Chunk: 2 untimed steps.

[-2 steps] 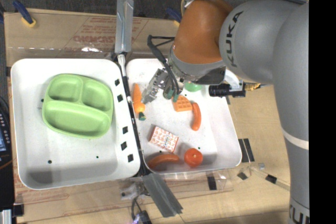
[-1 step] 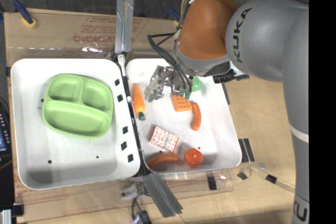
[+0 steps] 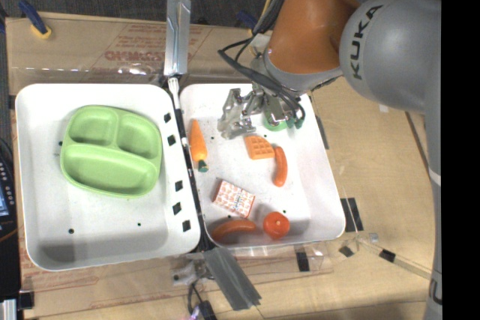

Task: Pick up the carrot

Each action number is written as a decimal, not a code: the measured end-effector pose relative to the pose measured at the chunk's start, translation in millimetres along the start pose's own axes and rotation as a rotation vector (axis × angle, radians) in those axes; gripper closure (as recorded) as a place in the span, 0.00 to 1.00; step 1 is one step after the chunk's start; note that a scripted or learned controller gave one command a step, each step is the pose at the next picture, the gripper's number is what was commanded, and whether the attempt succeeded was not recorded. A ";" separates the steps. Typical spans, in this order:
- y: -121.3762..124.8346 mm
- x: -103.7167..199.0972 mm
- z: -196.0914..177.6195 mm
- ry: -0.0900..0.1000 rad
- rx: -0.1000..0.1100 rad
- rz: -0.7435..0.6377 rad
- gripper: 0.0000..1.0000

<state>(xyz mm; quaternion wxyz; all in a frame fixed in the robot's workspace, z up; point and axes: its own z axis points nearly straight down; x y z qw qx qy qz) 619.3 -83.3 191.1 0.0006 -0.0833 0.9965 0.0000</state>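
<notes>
From the overhead camera I see the gripper (image 3: 237, 118) hanging over the far part of the right bin (image 3: 319, 183), its fingers apart with nothing between them. The carrot (image 3: 198, 145) lies just left of it, along the bin's left wall, apart from the fingers. A waffle piece (image 3: 259, 147) and a sausage (image 3: 280, 165) sit nearer. The left bin (image 3: 45, 232) holds a green tray (image 3: 112, 150).

glossy green plastic tray (image 3: 112, 151)
</notes>
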 end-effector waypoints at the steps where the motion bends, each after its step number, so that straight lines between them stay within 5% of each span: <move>1: 39.9 35.4 0.9 0.004 -0.001 -0.089 0.00; 2: 3.3 12.1 0.6 0.002 0.001 0.300 0.00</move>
